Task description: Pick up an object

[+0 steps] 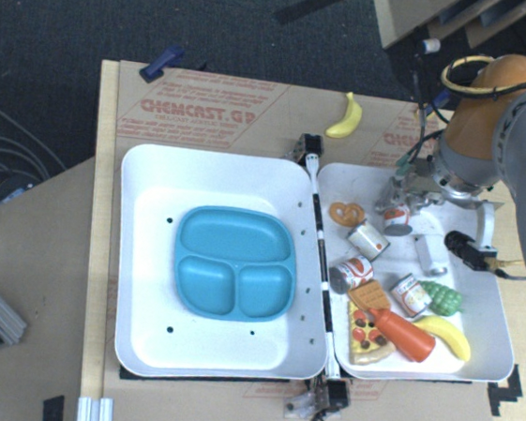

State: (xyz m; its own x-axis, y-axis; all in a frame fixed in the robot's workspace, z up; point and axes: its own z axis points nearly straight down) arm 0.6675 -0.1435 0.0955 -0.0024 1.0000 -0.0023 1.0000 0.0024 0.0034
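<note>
The hand (401, 204) hangs low over the right bin (497, 307), above a small can (396, 217) near the pretzel (346, 212); whether it is clenched I cannot tell. The can looks light, rigid and smooth, best pinched across its sides.

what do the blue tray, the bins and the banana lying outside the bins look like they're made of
Blue tray: looks like moulded plastic, matte, one even colour with soft rounded compartments. Bins: likely thin formed plastic, smooth white with a slight sheen and rounded rims. Banana: probably a plastic toy, uniformly bright yellow and glossy, though the view is too small to be sure.
</note>
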